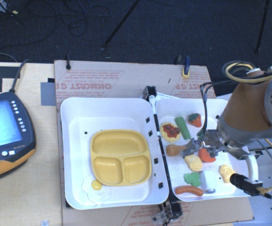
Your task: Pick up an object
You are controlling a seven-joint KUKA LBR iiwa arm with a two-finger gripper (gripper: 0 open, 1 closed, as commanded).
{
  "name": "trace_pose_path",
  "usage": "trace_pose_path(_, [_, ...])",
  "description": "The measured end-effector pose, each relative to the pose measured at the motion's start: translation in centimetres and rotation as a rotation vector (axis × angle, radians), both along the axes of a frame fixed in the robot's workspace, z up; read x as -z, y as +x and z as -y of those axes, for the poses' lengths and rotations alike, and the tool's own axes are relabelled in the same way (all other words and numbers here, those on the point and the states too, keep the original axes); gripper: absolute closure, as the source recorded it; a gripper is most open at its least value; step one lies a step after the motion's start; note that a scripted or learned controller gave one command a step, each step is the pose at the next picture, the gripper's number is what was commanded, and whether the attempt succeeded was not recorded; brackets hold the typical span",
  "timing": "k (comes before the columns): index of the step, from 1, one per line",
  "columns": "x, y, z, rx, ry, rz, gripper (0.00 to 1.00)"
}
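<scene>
Grey metal of the gripper (198,149) hung low over the toy food at the right bin's (173,185) centre, beside a red piece (207,156), its grasp unreadable, so descending and closing seemingly remained.

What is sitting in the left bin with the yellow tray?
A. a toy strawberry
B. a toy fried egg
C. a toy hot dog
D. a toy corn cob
B: the fried egg lies in the left bin by the lower left corner of the yellow tray, while the hot dog, strawberry and corn are all in the right bin.
</scene>
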State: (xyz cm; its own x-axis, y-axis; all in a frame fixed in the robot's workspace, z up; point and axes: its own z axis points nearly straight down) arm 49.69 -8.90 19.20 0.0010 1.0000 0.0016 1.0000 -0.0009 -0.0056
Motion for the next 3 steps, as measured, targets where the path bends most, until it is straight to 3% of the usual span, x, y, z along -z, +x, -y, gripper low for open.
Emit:
trace_pose_path(1, [-13.5, -2.1, -4.6, -0.005, -0.001, 0.008, 0.0])
trace_pose_path(2, [-13.9, -2.1, -4.4, -0.002, -0.001, -0.001, 1.0])
trace_pose_path(3, [0.1, -1.6, -2.6, 0.001, 0.0, -0.003, 1.0])
